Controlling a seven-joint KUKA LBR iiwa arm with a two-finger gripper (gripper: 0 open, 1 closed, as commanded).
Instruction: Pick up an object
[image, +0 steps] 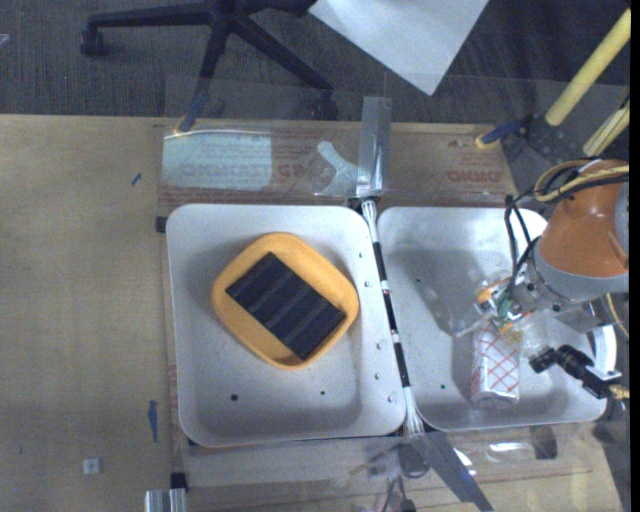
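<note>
Orange-banded arm (585, 240) hides the fingers; their state is unclear, above checked packet (496, 368).

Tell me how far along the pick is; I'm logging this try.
Done: the arm has reached over the right bin. In hand: its end effector sits at the top of the red-and-white checked packet, which lies on the bin floor. Left: a confirmed grasp and lift. The yellow object lies in the left bin.
</note>
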